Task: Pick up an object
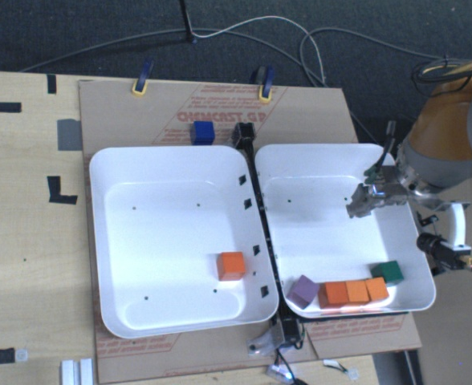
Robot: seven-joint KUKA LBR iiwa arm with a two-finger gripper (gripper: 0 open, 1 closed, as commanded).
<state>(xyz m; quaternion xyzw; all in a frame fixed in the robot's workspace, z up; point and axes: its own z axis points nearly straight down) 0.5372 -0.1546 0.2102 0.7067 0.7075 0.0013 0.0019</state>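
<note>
Blocks lie below the end effector

The grey end effector [363, 204], finger state unreadable, hangs over the right white bin [316, 155]; the row of small orange cubes [352, 293] lies toward the near rim beneath it.

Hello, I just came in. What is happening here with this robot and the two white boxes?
A grey robot arm reaches in from the right, its gripper over the right bin near the far right side, and no object shows between its fingers. Along that bin's near wall lie a purple block, two orange blocks and a green block. The left bin holds one orange cube. A blue block sits outside, behind the bins.
</note>
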